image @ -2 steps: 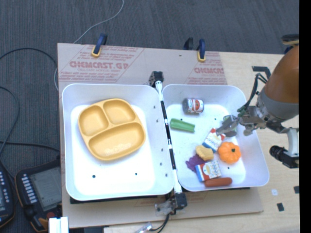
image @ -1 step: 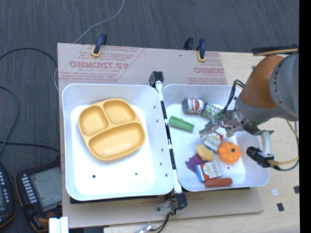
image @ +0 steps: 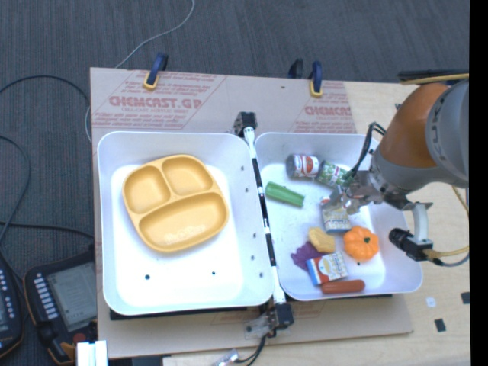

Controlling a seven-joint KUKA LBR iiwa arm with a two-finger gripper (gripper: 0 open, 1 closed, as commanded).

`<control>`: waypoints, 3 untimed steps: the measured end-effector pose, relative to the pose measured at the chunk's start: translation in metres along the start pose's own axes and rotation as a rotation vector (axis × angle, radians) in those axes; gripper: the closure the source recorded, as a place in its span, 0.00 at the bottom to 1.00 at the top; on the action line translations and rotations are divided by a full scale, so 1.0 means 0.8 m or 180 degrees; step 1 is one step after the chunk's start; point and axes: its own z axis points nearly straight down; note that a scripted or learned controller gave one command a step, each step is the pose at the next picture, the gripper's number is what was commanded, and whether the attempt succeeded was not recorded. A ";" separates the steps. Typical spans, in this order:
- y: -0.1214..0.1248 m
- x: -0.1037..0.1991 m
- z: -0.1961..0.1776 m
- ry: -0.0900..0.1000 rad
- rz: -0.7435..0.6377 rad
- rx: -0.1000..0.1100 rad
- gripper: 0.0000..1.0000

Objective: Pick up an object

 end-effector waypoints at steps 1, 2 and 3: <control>0.000 0.000 -0.012 -0.0001 0.0002 0.0001 1.00; -0.074 0.049 -0.114 0.0001 -0.0003 -0.0003 1.00; -0.098 0.146 -0.114 0.0004 -0.0005 0.0003 1.00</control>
